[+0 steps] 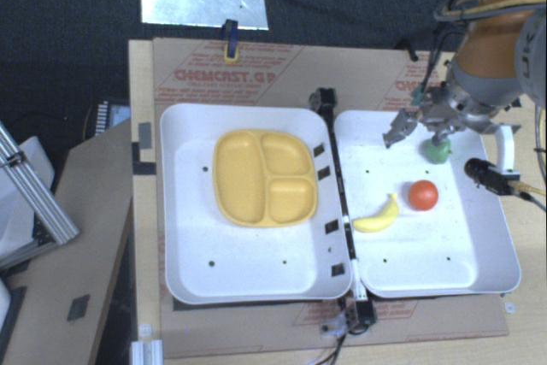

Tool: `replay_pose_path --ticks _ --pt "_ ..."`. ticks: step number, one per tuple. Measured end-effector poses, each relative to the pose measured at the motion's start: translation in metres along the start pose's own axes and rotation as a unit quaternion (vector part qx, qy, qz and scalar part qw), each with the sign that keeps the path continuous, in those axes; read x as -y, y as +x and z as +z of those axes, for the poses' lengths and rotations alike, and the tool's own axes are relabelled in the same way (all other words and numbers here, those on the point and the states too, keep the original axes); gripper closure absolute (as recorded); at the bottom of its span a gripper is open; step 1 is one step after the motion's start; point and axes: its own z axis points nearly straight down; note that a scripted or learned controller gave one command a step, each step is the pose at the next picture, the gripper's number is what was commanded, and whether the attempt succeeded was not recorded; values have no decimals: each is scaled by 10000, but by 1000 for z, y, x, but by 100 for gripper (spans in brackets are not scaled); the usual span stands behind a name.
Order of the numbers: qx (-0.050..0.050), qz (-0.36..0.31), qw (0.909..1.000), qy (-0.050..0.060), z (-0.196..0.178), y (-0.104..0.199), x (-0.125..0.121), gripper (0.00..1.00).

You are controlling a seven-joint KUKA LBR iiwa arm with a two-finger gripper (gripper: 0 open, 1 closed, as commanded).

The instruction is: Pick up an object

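Note:
In the right bin (444, 269) lie a yellow banana (379, 216), a red round fruit (423, 195) and a small green object (438, 151). My gripper (420, 134) hangs over the far part of this bin, its two fingers spread apart and open. The green object sits just below the right-hand finger and is partly covered by it; nothing shows between the fingers. The red fruit and the banana lie nearer the front, apart from the gripper.
A yellow divided plate (263, 177) lies in the left bin (188, 269). A black divider with clips (333, 184) runs between the bins. A black part with a cable (489, 173) juts over the right bin's right rim.

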Motion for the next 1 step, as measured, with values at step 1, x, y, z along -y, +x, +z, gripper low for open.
replay_pose_path --ticks 1 --pt "6 -10 10000 -65 -8 0 -2 0"
